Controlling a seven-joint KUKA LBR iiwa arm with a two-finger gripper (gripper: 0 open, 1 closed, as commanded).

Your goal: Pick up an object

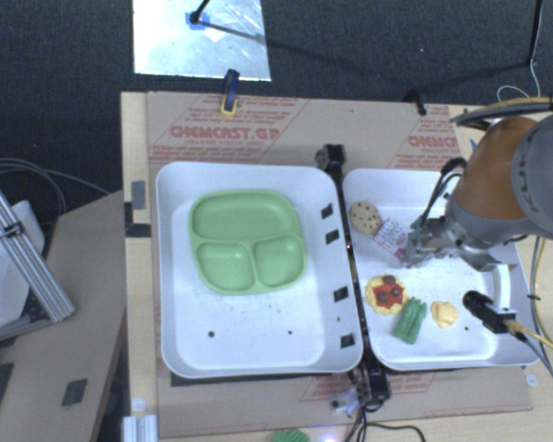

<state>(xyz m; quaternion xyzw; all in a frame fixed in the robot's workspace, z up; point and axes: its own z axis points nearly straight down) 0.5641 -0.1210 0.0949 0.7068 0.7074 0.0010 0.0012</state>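
Closest to me in the right bin (442, 348) I see a green stick (409, 321) lying at a slant, with a small yellow lump (444, 314) just beside it on the right. Just behind the stick sits a round yellow toy pizza (387, 294) with red blobs on top.

Further in, the gripper (415, 249) is low over the middle of the bin, reaching in from the right on the arm (507, 187). Its tip is right at the packet (390, 236), which lies near the bin's left wall. The packet is small and crinkled, pink and white with a glossy look, lying flat and turned a little askew. I cannot tell how far the claw is open, nor whether it has hold of the packet; the two look to be touching or very nearly so.

Just beyond the packet, to its left, lies a round tan cookie (364, 215) with dark specks.

The left bin (249, 343) holds a pale green plate (247, 240) with three sections, set toward the far half.
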